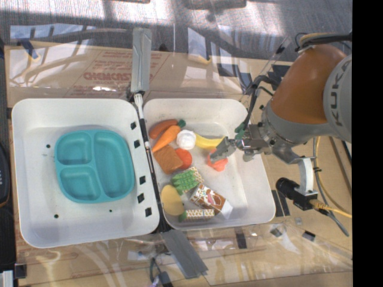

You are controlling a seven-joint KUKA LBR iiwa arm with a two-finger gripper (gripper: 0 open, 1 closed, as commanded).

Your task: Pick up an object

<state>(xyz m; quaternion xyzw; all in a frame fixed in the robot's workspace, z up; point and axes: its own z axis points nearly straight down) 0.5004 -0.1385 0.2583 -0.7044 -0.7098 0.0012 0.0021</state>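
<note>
Toy food sits heaped along the right bin's (pixel 254 187) left edge, past the teal divided plate (pixel 94 164) in the left bin (pixel 24 160): smooth plastic carrot (pixel 166 137), curved banana (pixel 207 140), printed carton (pixel 210 200). The gripper (pixel 220 152) hangs mid-bin over a small orange-red piece (pixel 218 164). Can't tell how wide it's open or whether it has anything; I'd drop straight down on that lone piece, since rounded plastic probably squirts out.

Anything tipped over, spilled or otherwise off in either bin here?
Nothing stands out. The toy foods, such as the yellow plastic banana, lie jumbled inside the right white bin. The teal divided plate lies flat in the left white bin.
</note>
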